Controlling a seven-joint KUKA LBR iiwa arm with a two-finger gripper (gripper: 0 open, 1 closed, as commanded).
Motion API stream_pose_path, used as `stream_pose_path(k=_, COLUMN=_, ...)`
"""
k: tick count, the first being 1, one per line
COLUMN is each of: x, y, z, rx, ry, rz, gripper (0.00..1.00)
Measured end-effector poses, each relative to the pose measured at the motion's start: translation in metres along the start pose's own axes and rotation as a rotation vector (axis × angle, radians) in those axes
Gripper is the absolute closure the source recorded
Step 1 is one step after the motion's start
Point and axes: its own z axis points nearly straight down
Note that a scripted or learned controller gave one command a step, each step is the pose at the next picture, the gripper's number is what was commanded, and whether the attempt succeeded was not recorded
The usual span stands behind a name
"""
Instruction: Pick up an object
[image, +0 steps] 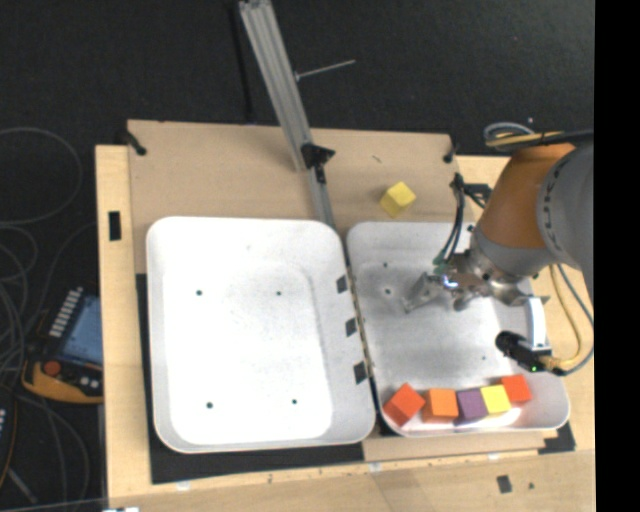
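Even overhead light, fairly bright on the tabletop (230, 170); floor around it stayed dark. Left white bin (245, 330) nearly blown out, faint speckle only. Soft short shadow under the arm (520, 215) on the right bin (440, 345). Overall soft, low resolution, slightly grainy; no strong glare.

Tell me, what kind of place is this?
Probably a robot test lab. A grey and orange robot arm reaches over two white bins on a wooden bench, with coloured blocks to grab and cables on the floor.
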Motion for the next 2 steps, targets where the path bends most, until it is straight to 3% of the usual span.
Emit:
stream_pose_path(k=1, x=0.004, y=-0.036, z=-0.138, rx=-0.016, ry=-0.004, rz=0.005, gripper=0.00)
stream_pose_path(k=2, x=0.072, y=-0.085, z=-0.020, rx=0.002, ry=0.002, rz=-0.001, gripper=0.00)
